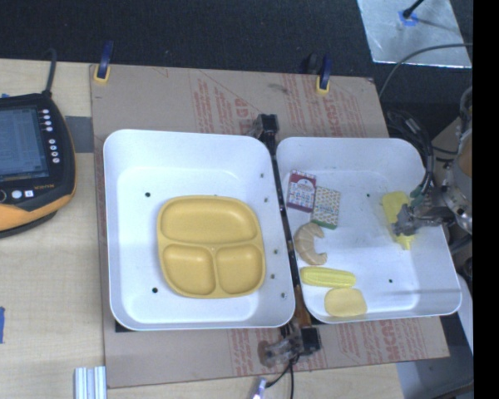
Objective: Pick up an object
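The tabletop [33,306] carried a sheet of cardboard [233,98] on which two white bins sat side by side, with a teach pendant [21,160] at the tabletop's left edge. The left bin [125,152] held a yellow divided plate [210,245] near its middle. The right bin [358,152] held a small patterned card [302,191] and a second one [327,207] near its left wall, a pale curved piece [309,243] below them, then a yellow bar [328,278] and a yellow rounded lump [345,302] toward the near edge. At that bin's right wall the pincer [412,219] was low over a small yellow object [396,209], bright and flat-looking, partly hidden by the metal. Whether the pincer was open or closed on it could not be told. The step in hand looked like the grasp itself; the next move would call for a firm closure and a straight lift clear of the wall.
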Robot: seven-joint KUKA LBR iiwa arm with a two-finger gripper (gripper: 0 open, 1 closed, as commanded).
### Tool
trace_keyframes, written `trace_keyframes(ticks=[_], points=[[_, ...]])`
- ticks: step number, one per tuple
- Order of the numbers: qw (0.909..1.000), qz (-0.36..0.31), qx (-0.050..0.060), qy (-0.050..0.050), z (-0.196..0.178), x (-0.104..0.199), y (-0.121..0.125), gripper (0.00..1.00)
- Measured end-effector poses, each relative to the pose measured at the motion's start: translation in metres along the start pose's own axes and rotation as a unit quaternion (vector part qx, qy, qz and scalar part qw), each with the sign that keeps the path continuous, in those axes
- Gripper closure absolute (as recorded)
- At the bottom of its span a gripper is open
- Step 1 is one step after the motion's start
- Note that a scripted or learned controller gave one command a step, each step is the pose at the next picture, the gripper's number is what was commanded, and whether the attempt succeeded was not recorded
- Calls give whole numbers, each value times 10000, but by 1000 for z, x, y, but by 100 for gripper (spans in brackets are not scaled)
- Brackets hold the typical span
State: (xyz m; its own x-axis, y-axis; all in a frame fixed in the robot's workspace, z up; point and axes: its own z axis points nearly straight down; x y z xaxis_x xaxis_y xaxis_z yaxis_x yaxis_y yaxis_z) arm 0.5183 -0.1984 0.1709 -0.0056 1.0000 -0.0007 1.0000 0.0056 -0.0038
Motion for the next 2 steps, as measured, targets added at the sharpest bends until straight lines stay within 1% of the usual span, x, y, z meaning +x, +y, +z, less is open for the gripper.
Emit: trace_keyframes(ticks=[1,2], points=[[10000,11,-11,4,-34,-3,2,100],[10000,14,-14,1,-57,-13,-13,100]])
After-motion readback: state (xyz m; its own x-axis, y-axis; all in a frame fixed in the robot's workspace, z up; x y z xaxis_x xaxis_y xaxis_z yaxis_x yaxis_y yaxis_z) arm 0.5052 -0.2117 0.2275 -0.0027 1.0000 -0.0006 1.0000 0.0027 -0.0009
